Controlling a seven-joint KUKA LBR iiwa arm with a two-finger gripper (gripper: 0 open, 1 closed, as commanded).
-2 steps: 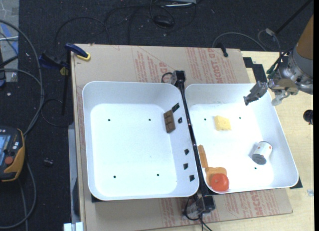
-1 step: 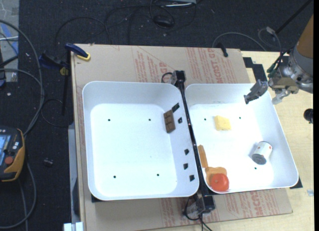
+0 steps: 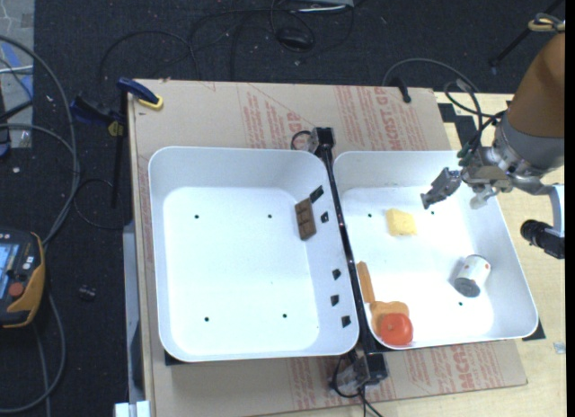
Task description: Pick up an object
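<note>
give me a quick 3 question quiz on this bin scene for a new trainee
1. True or false: the small yellow block lies in the right white bin.
2. Which object lies nearest the two-finger gripper?
A. the brown chocolate-like bar
B. the small yellow block
C. the round red ball with orange handle
3. Fill in: the white and grey cylinder lies in the ____ bin.

Key:
1. True.
2. B; the gripper hovers over the right bin's far side, just up and right of the block.
3. Right.
</note>
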